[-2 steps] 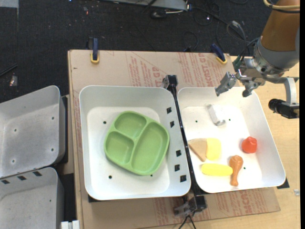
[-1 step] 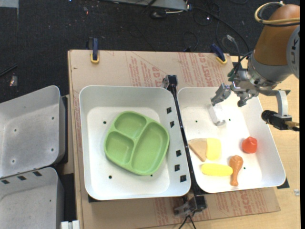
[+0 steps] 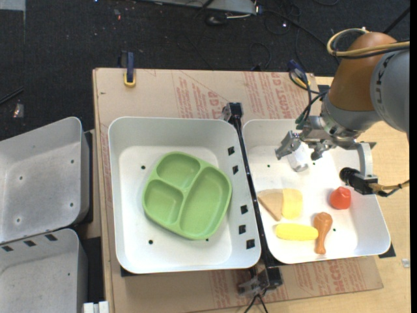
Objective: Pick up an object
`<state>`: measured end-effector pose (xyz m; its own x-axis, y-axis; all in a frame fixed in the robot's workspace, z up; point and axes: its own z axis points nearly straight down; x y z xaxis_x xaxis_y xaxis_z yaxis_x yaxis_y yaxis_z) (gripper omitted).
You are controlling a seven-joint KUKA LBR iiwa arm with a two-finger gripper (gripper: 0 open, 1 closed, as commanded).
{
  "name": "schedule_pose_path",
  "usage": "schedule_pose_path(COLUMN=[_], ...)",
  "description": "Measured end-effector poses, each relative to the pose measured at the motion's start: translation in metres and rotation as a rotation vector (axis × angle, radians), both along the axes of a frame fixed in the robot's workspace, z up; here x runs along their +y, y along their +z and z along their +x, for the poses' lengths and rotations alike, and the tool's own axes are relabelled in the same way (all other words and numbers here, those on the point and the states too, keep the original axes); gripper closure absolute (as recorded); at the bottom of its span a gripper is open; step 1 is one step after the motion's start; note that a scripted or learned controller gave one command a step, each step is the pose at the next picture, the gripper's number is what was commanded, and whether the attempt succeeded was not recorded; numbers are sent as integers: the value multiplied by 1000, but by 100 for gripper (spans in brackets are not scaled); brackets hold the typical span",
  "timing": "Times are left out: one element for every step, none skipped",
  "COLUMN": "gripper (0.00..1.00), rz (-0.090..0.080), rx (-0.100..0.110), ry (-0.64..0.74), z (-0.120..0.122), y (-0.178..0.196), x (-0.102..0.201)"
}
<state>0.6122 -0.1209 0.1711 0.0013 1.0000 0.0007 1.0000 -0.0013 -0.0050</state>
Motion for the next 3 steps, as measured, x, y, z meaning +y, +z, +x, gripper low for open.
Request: schedule_pose_path(gripper=[0, 100, 100], rz=[-5, -7, -1], rx=[-7, -17, -9], ry=[0, -1, -1], z=[8, 11, 3], y=[-57, -41, 6], x=[-3, -3, -2])
